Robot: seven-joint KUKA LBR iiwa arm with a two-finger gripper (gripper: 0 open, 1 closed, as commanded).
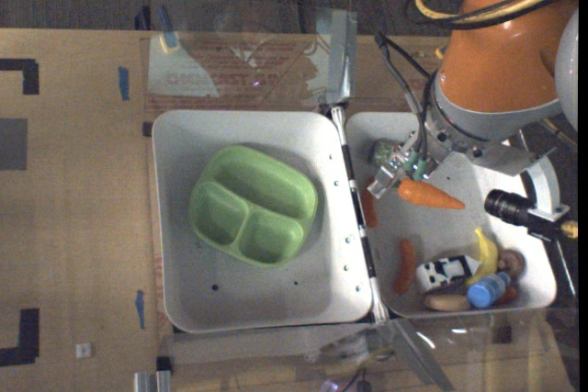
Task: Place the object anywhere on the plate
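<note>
My gripper [397, 172] hangs over the upper left part of the right bin [542, 289], close to the divider btw the two bins. The carrot [430, 195] sits right at my fingertips, thick end toward them and tip pointing right, slightly down. Can't tell from this angle whether my fingers are spread or pinching it, or whether the carrot is off the bin floor (the wrist blocks most of that).

The green plate [253, 205], w/ three compartments, lies in the left bin [184, 142], roughly centred, well apart from the carrot.

Other stuff in the right bin: a reddish sausage-like piece [405, 263] near the middle, a white and black toy [446, 271] just beside it, a banana [486, 250], a blue bottle [484, 291], and a tan oblong item [446, 301] along the lower edge. All clustered at the lower right, apart from my gripper.
</note>
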